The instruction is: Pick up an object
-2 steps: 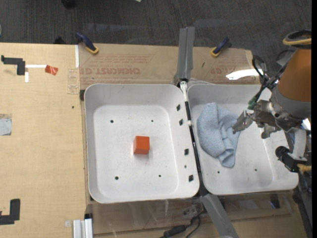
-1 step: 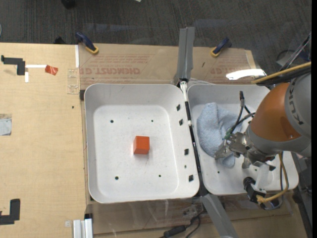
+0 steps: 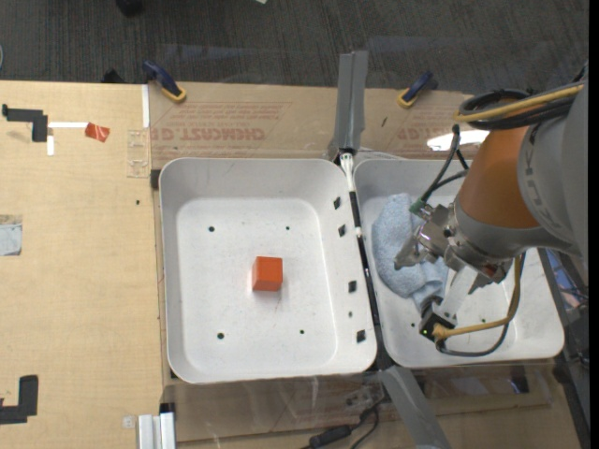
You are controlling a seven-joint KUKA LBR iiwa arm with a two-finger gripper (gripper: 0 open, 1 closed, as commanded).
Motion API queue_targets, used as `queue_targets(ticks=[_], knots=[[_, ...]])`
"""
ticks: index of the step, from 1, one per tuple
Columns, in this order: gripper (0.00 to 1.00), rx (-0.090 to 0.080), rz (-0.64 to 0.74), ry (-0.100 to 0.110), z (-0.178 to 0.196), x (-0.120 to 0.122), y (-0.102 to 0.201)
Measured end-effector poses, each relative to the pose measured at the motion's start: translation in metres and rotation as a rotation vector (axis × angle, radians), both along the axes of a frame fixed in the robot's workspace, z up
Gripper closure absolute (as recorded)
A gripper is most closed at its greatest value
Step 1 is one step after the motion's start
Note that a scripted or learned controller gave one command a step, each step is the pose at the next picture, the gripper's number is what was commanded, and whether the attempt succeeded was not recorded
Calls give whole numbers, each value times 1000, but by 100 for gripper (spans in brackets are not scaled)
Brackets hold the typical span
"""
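A crumpled light blue cloth (image 3: 391, 235) lies in the left part of the right bin (image 3: 524, 340). My gripper (image 3: 415, 254) is low over the cloth's right edge and seems to touch it, with the grey arm and its orange band (image 3: 496, 185) reaching in from the right. The wrist hides part of the cloth. A small orange-red block (image 3: 268, 273) sits alone near the middle of the left bin (image 3: 170, 251), well away from the gripper.
The two bins meet at a raised rim (image 3: 354, 241) with black clips. Cables (image 3: 468, 330) loop under the wrist in the right bin. Cardboard (image 3: 253, 120) with two clamps (image 3: 167, 82) lies behind the bins, and a wooden board (image 3: 75, 251) lies to the left.
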State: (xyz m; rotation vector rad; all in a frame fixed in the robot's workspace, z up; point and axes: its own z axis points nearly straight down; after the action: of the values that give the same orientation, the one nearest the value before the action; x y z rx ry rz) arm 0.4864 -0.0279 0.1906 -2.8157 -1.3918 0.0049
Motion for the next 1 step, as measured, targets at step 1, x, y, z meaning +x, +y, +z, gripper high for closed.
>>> queue_targets(ticks=[1], knots=[[0,0,-16,2,0,-9,-20]])
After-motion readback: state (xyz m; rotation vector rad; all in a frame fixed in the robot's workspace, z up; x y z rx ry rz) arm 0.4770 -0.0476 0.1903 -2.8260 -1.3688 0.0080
